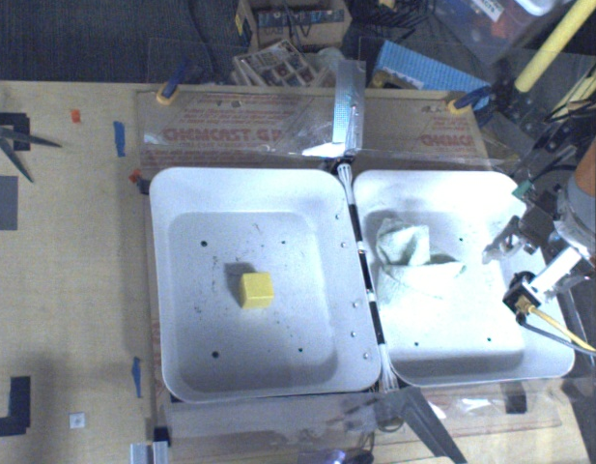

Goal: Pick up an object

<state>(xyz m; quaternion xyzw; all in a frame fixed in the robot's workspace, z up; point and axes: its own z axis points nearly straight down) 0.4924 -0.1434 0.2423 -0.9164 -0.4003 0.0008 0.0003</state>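
Camera view from above shows two white bins side by side on the bench. In the left bin (pixel 182 201) a small yellow block (pixel 257 290) lies alone, a little left of the middle of the floor. In the right bin (pixel 491 351) a crumpled white cloth (pixel 406 247) lies against the left wall, near the rear corner, with a greenish tint in its folds.

The arm (pixel 578 211) comes in over the right edge of the right bin. Its gripper (pixel 515 259) hangs at that edge, well apart from both things, and nothing sits between its tips; whether it is spread or pressed together I cannot tell from here.

The block looks stiff and light, perhaps foam or wood, with flat sides. I think it is the easier thing: take it from above on two opposite side faces, at the middle, so it does not turn. The cloth looks soft and light; it would fold under pressure, so a raised fold near its top is the best place to pinch.
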